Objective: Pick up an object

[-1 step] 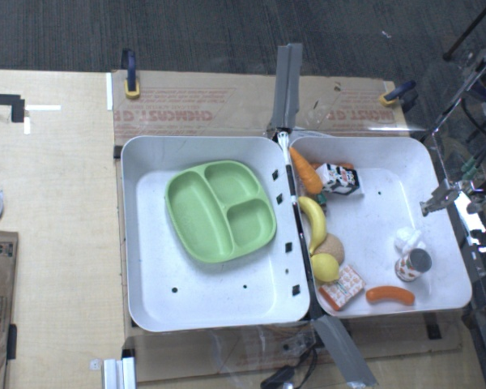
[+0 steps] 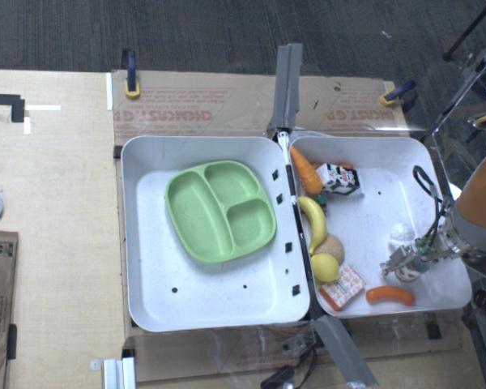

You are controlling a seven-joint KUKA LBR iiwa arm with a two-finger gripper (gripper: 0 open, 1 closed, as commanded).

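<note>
1. White plastic bins side by side on the bench: left bin (image 2: 138, 241), right bin (image 2: 373, 156), meeting along a middle seam.
2. Lying in the left bin, a pale green divided plate (image 2: 220, 211) with three compartments, nothing on it.
3. Ranged along the right bin's left wall, top to bottom: an orange carrot (image 2: 306, 171), a yellow banana (image 2: 313, 221), a brownish round fruit, perhaps a kiwi (image 2: 330, 245), and a lemon (image 2: 325, 267).
4. Just right of the carrot, a small black-and-white carton (image 2: 340, 178) with a red patch.
5. Below the lemon and touching it, a flat red-and-white packet (image 2: 342, 288) tilted toward the bin's front corner.
6. Near the front wall of the right bin, an orange sausage-shaped item (image 2: 390, 296) lying flat, apart from the packet.
7. Reaching in from the right edge, grey arm with its orange band (image 2: 478, 197) visible at the frame's border.
8. Low over the right bin's floor, gripper (image 2: 402, 262), just above the sausage-shaped item and beside a clear, crumpled bit of plastic (image 2: 402, 233).
9. Fingers too small and cluttered to judge: cannot tell whether apart or together, nor whether anything sits between them.
</note>
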